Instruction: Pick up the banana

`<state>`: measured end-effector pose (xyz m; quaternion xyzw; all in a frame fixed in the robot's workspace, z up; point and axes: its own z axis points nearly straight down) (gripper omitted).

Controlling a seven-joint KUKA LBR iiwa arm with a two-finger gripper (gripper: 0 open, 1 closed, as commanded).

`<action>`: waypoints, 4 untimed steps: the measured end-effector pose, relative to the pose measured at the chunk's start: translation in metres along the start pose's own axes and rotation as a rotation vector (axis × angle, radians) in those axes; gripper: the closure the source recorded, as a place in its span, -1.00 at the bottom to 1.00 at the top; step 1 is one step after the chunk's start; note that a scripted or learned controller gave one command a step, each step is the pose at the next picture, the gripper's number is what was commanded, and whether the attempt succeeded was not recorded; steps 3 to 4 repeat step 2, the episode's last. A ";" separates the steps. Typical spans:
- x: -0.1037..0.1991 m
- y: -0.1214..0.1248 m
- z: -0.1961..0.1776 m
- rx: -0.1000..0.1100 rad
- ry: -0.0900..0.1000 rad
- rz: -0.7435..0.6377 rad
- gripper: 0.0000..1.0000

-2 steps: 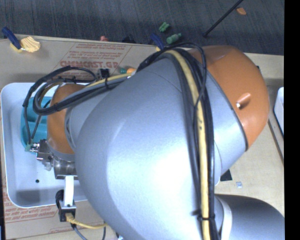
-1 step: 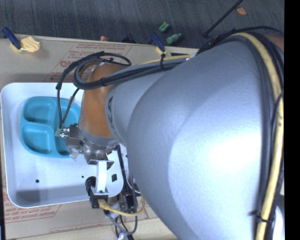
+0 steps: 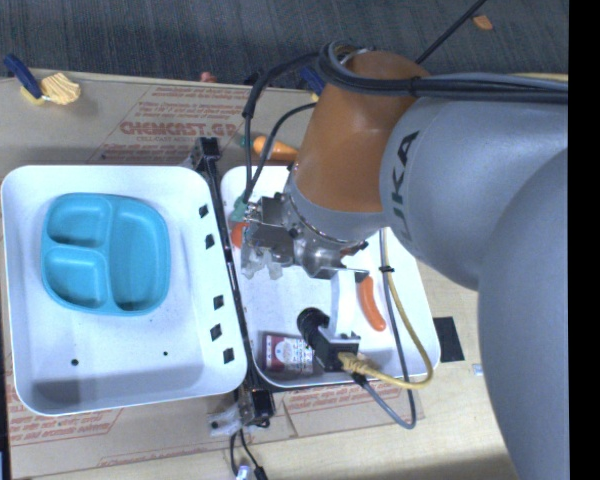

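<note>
White plastic makes up the two bins on the table – the left bin carries a blue divided plate, and the right bin is largely covered by the grey arm and its orange band. The claw is seen low over the left part of the right bin, close to the wall shared with the left bin. Whether it is wide or narrow cannot be told, since its end is lost among brackets and cables, and nothing can be made out as held in it. Where the banana lies cannot be told with any certainty. A slim orange item lies near the right wall of the right bin, a dark red packet rests at its near edge, and another orange piece sits at its far rim, yet none of these is clearly a banana. It may be hidden beneath the wrist – that is only a guess. A small yellow object is also seen on the table at the far left, outside both bins, and it cannot be identified. The task is therefore judged as not yet done: no grasp is shown and no lift is shown. What is left, as far as can be judged, is a secure closing on the fruit and a clean raise clear of the bin.
</note>
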<state>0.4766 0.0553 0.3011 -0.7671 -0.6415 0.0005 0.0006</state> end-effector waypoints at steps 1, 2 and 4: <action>0.062 -0.013 0.092 0.006 -0.001 0.033 1.00; 0.062 -0.012 0.082 0.009 -0.001 0.025 1.00; 0.062 -0.012 0.082 0.009 -0.001 0.025 1.00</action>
